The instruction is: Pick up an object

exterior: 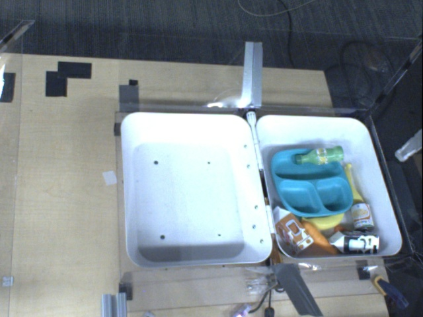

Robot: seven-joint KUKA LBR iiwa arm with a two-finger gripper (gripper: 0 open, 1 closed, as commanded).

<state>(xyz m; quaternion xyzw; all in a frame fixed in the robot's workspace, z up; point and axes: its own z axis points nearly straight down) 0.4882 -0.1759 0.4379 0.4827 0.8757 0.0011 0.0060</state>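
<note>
The blue tray [312, 189] and bottle [320, 155] crowd the right bin [317, 125]; the left bin [185, 127] gives wide room.

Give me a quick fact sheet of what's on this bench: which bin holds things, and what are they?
left bin: white, shallow, nothing visible inside
right bin: white, shallow, holds all the items
largest item: blue divided tray
on the tray's far edge: green bottle, lying down
near corner: brown packet, dark bottle with white label, small jar
other items: too crowded to name

Robotics lab, white bins [188, 127], bench [59, 197]
</note>
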